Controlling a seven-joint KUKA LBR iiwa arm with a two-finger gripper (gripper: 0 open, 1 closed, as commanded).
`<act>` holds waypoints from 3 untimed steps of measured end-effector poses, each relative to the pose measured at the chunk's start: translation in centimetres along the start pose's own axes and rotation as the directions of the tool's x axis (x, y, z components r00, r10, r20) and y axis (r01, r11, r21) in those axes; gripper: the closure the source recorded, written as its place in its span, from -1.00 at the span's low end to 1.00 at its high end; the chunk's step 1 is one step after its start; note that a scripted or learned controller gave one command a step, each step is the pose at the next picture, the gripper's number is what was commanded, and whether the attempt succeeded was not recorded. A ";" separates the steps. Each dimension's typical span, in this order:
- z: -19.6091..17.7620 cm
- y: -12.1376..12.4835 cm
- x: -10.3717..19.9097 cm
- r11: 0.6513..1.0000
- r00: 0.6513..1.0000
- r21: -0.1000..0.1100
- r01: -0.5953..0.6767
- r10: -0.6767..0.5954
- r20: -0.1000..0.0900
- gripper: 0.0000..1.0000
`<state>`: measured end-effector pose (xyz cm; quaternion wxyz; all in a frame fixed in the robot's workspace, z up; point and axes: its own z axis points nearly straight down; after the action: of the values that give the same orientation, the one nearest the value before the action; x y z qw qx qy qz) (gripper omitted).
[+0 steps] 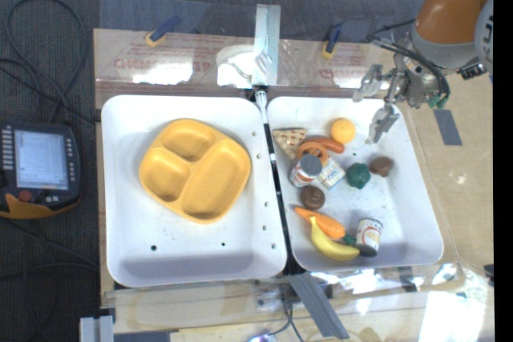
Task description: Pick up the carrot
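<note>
So the carrot [320,220] is down in the right bin [417,172], toward its front-left corner, lying right on top of the banana [333,246]. Long axis runs diagonal, tip pointing at the divider, fat end toward the front-right. The hand [383,104] hovers over the bin's far-right corner, fingers spread open w/ nothing btwn them. Imo it needs to come diagonally down-left across the pile, prob rotating wrist to straddle the carrot crosswise.

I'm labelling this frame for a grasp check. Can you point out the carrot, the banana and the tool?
carrot [322,220], camera view, middle of its orange body.
banana [330,246], camera view, middle of its curve.
tool [383,110], camera view, midway between its fingertips.
</note>
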<state>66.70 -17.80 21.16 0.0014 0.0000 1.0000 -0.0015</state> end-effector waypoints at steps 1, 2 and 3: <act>10.6 2.0 1.0 0.993 0.993 0.006 0.115 -0.115 0.019 -1.00; 9.4 2.0 0.8 0.993 0.993 0.010 0.116 -0.116 0.020 1.00; 9.5 2.0 0.9 0.993 0.993 0.009 0.117 -0.117 0.018 -1.00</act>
<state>65.84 -15.82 11.66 0.0104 -0.0584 0.9982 -0.0054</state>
